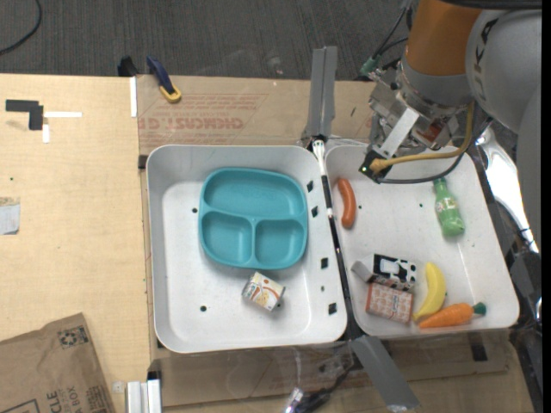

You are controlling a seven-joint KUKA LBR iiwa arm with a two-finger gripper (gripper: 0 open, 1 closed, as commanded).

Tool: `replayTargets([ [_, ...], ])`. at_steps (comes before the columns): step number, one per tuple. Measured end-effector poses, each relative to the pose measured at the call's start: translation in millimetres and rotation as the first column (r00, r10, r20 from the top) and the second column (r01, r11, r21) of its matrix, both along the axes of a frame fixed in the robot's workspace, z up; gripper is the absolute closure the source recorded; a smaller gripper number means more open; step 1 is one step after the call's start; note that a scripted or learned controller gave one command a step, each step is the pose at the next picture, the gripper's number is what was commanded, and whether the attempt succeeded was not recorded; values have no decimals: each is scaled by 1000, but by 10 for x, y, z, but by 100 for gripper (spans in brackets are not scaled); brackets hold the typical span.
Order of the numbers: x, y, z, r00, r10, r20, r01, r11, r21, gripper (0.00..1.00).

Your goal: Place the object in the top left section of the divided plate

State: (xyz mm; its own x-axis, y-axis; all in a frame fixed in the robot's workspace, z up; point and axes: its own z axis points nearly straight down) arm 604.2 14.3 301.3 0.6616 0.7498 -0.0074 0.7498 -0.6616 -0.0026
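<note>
We start with the bench [69, 231], then the grey and orange arm [448, 33] that comes in over the far edge of the right bin [491, 231], with the left bin [172, 317] beside it. The teal divided plate [253, 217] lies in the far half of the left bin, with one wide section on its far side and two smaller ones on its near side. We take the target to be the left of the wide far section, and nothing lies in the plate yet. The gripper [420, 126] hangs under the wrist above the far end of the right bin, and we cannot tell whether it is open or closed, nor do we see anything in it. The task names no object. We judge the likeliest pick to be the sausage [346, 203], which lies lengthwise just beside the right bin's left wall, nearest both gripper and plate. It looks light, smooth and round, so it may roll or slip. We would take it across its middle, minding the wall close by. Also in that bin are a green bottle [448, 209], a banana [431, 289], a carrot [448, 316], a box [389, 303] and a black-and-white carton [396, 269]. A small can [263, 292] lies near the plate's near edge.
</note>
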Motion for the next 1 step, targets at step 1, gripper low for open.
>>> replayTargets([
  [1,240,-530,895,982,-188,4,188,982,1,100],
])
